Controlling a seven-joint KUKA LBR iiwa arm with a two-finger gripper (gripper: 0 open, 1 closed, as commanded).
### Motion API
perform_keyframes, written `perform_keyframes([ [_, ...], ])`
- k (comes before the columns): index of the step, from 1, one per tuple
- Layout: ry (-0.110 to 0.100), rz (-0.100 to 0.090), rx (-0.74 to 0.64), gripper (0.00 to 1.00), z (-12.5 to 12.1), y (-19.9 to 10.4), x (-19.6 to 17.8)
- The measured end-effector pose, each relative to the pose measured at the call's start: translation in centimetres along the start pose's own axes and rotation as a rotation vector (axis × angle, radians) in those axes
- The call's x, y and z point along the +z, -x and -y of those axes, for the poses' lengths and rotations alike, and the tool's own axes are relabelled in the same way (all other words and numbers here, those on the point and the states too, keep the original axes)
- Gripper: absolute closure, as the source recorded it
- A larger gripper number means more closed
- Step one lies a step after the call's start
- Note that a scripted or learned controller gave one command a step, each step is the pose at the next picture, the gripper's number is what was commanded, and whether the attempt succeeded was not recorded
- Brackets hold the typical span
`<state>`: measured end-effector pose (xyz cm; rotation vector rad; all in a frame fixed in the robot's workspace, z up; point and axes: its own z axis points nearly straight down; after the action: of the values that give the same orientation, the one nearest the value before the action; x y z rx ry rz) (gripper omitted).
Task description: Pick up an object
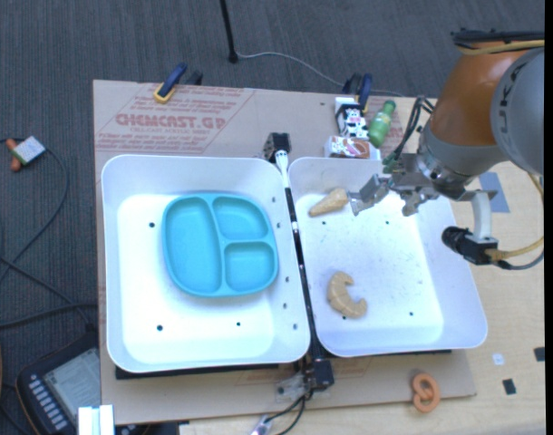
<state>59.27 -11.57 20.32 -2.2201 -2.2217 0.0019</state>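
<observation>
Two tan pastry-like objects lie in the right bin. A croissant rests near that bin's front left. A smaller tan piece lies at its back left, close to the wall. My gripper hangs over the back of the right bin, just right of the smaller piece. It is open, with one fingertip close to the piece and nothing between the two fingers.
The left bin holds a blue divided plate. A green bottle and a small box stand on the cardboard behind the right bin. An orange ring lies in front of the bins.
</observation>
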Motion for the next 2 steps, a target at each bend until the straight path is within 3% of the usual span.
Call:
perform_keyframes([
  [1,0.0,-0.001,0.001,0.0,6.0,-1.7,11.1],
  [2,0.007,0.001,-0.002,0.0,-7.8,-2.0,11.6],
])
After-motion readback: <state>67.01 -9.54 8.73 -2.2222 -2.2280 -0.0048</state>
